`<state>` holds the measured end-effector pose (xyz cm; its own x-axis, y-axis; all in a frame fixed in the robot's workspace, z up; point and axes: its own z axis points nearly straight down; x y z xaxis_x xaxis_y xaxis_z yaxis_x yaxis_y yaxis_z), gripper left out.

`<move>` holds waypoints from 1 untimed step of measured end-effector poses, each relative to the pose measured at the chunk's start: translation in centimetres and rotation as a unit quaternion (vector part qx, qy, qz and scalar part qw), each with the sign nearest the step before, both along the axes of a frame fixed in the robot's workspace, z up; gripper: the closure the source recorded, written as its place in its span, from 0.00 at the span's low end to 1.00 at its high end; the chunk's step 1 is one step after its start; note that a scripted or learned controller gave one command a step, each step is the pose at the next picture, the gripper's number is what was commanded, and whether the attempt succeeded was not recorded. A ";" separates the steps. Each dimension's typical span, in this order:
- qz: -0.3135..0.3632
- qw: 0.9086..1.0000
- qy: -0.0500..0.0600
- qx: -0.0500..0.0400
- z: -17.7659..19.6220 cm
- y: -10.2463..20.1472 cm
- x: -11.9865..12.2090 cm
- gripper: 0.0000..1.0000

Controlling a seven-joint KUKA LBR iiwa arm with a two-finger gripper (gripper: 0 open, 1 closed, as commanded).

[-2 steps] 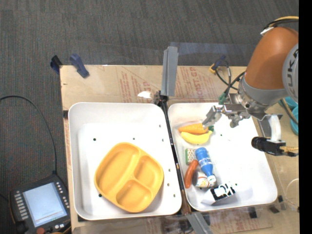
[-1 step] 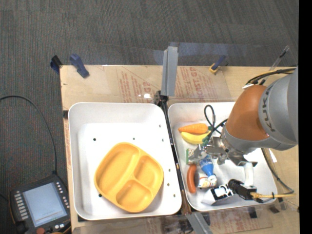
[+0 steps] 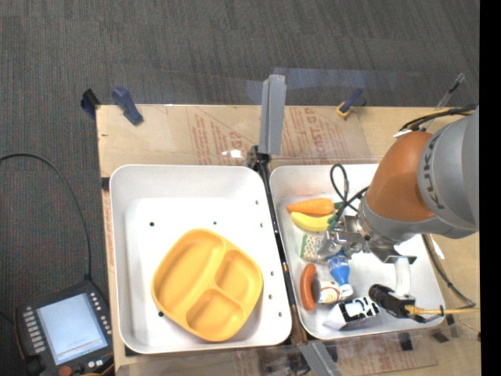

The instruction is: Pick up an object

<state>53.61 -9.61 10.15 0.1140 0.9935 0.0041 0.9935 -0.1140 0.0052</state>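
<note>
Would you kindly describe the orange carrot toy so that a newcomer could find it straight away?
Start at the right-hand white bin, the one the grey and orange arm reaches into. Near that bin's upper left lies the carrot, stretched out sideways just above a yellow banana. It is the orange piece among its neighbours, whereas the hot dog lower down is red and stands lengthwise.

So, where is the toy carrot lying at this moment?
The toy carrot lies in the right bin, in its upper left part, just above the toy banana and left of the gripper.
</note>
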 end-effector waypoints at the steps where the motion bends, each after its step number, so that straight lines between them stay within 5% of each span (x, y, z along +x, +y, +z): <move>1: -0.043 0.999 0.006 -0.001 4.2 1.7 4.0 1.00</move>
